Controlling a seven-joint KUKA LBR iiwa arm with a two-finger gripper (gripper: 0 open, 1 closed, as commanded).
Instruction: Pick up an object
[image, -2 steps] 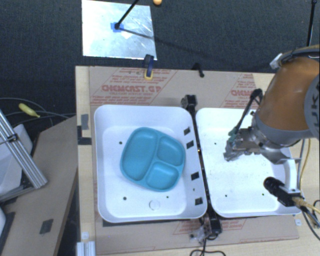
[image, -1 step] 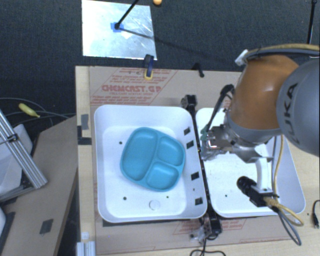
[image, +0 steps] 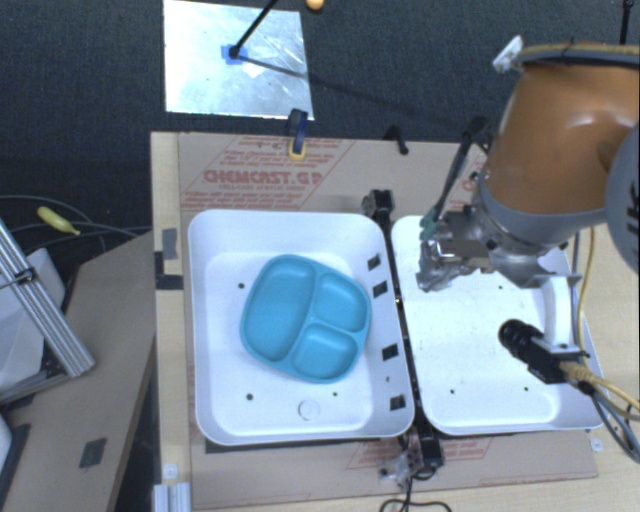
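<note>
Two shallow white plastic bins sit side by side on a brown cardboard sheet (image: 260, 175) with red letters. The left bin (image: 215, 300) holds one smooth, light blue plastic plate with three rounded sections (image: 305, 317), lying flat near the middle. The right bin (image: 480, 400) has a plain white floor. Over its top left corner hangs the shiny metal gripper (image: 437, 272) on the grey arm with the big orange band (image: 565, 125). It is well apart from the blue plate. I cannot tell how wide it is set, and nothing shows in it.
</note>
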